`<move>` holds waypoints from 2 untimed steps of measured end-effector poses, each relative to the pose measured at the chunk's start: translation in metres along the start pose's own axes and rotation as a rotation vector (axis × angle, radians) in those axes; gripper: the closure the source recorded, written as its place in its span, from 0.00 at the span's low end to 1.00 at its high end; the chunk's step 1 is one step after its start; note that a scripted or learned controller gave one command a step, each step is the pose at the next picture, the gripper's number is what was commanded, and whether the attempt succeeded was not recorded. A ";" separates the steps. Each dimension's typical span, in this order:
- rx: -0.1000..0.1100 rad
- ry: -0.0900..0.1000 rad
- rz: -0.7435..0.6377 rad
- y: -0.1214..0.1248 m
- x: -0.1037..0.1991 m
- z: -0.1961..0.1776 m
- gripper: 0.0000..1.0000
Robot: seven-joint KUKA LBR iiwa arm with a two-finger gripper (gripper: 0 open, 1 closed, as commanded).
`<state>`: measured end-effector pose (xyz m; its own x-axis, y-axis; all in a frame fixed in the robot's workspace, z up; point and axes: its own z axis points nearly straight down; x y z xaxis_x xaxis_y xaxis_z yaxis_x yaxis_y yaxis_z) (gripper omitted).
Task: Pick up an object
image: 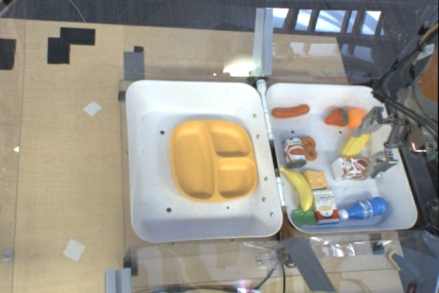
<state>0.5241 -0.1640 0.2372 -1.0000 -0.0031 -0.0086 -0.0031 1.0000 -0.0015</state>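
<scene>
Gripper (377, 142) hovering in right bin (411, 206), jaws standing open, straddling what is possibly a yellow corn toy (354, 144), nothing gripped

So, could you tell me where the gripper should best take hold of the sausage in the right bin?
Probably across the middle of the sausage, coming straight down from above. It lies flat and alone near the bin's far left corner, long axis left-right, so fingers closing across its narrow width should fit with free room on both sides.

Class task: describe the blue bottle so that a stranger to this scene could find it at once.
Start at the right white bin. Along its near edge lies the blue bottle, on its side with a white cap end. It is the sole blue item, right of the small red carton.
</scene>
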 end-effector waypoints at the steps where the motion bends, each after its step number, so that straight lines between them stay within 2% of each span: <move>1: -0.001 0.004 0.262 0.010 -0.056 0.078 0.00; 2: 0.000 0.003 0.344 -0.035 -0.122 0.119 0.00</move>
<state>0.6476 -0.1986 0.1189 -0.9425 0.3341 -0.0060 0.3341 0.9425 0.0011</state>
